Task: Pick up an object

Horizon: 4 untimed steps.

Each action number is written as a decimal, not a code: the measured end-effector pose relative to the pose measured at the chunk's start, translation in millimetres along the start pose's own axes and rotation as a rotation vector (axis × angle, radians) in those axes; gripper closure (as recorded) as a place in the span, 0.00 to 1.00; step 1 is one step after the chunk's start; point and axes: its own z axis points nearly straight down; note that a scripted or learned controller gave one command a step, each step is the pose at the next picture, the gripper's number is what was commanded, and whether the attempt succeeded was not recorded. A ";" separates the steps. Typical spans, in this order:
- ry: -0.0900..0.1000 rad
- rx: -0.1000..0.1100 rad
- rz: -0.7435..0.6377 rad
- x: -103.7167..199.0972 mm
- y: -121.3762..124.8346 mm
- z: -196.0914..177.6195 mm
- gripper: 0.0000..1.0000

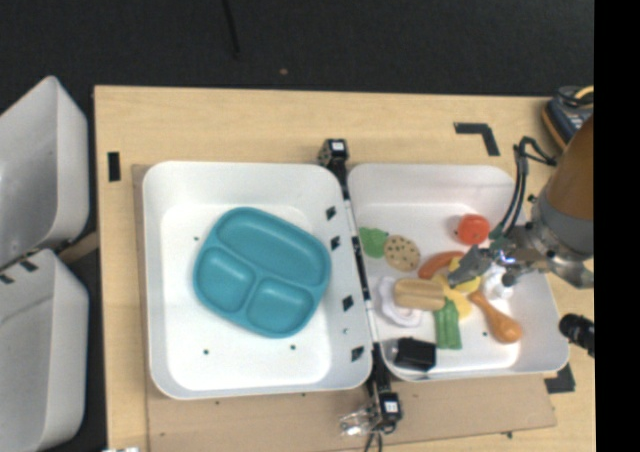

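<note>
Several small toy foods are heaped in the right bin [440, 180], and that is where my fingers [470, 268] hang — low over the middle of the pile, just above a yellow piece [462, 280]. I cannot tell from this slant whether they are parted or closed, and nothing shows clearly between them, so I count nothing as held yet.

Close around them lie a tan bread roll [418, 293], an orange carrot-like strip [437, 263], a green pod [447, 324], an orange drumstick shape [497, 320], a red tomato [473, 229], a speckled cookie [402, 251] and a green leaf [373, 241]. A black block [413, 352] sits by the near wall. The left bin [160, 340] carries a blue divided plate [262, 271], well apart from the work.

To do this well, I'd commit to one piece — the yellow one under the fingers looks the natural pick, though it touches the roll and the green pod. I'd want the fingers to straddle its narrow side, go down straight, and close only once low enough to catch it below its widest part. The risk, as I judge it, is pinching two pieces at once or nudging the yellow one under the roll. A slow vertical lift should show quickly whether the grip took.
</note>
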 end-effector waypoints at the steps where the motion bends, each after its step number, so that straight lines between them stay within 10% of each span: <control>1: -0.002 -0.008 -0.002 0.1 2.0 -3.9 0.00; 3: -0.003 -0.008 0.000 4.4 9.5 110.2 0.00; 4: -0.003 -0.010 0.008 2.2 10.7 99.2 1.00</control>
